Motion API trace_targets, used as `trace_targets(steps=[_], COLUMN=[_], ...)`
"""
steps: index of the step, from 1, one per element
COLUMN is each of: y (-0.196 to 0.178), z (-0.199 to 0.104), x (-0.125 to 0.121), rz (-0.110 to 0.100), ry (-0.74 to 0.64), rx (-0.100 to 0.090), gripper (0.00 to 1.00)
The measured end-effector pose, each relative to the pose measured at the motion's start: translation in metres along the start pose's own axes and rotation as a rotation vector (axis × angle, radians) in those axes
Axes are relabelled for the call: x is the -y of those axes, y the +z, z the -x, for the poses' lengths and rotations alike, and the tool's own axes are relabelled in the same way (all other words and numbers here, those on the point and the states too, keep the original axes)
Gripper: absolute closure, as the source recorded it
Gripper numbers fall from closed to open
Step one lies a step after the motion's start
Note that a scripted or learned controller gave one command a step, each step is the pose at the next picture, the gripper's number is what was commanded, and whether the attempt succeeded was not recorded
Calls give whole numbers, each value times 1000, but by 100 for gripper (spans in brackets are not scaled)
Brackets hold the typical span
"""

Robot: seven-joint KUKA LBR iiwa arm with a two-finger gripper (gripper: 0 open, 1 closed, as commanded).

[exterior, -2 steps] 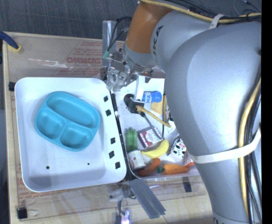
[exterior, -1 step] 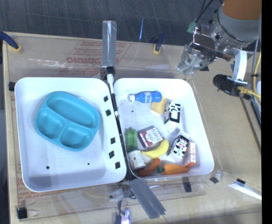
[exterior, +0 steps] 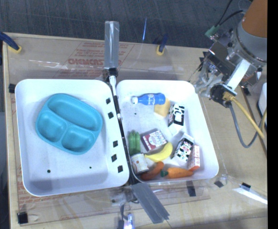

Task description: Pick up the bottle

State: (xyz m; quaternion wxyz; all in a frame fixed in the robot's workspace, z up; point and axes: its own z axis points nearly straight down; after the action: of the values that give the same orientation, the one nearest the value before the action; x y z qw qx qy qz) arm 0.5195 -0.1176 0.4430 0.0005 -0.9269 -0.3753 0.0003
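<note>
Bench (exterior: 43, 213): wooden, carrying two shallow white bins side by side.

Left bin (exterior: 29, 175): holds one blue divided tray (exterior: 69, 123), lying flat toward the far left of the bin.

Right bin (exterior: 203, 142): holds mixed small items.
- Bottle (exterior: 148, 99): blue with a white cap, lying on its side at the far end of the bin, cap pointing left; a yellow block (exterior: 162, 109) sits just beside it on the near right.
- Black-and-white carton (exterior: 176, 115): right of the yellow block.
- Dark red packet (exterior: 153, 139): mid-bin.
- Banana (exterior: 162, 152): just near of the packet.
- Green item (exterior: 133, 141): against the left wall, possibly a pepper; too small to be sure.
- Small can (exterior: 140, 163): near left corner.
- Carrot (exterior: 179, 172): along the near wall.

Claw (exterior: 207, 82): outside the right bin, beyond its far right corner, well apart from the bottle. Whether it is released or clenched cannot be told from this view; nothing is seen in it.
</note>
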Motion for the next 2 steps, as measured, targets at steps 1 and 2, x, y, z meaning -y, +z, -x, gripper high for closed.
trace_targets(steps=[1, 2], y=[76, 84], z=[-76, -86], x=[42, -10], rz=[-3, -1], ry=[-382, -303], rx=[2, 2], gripper=[100, 100])
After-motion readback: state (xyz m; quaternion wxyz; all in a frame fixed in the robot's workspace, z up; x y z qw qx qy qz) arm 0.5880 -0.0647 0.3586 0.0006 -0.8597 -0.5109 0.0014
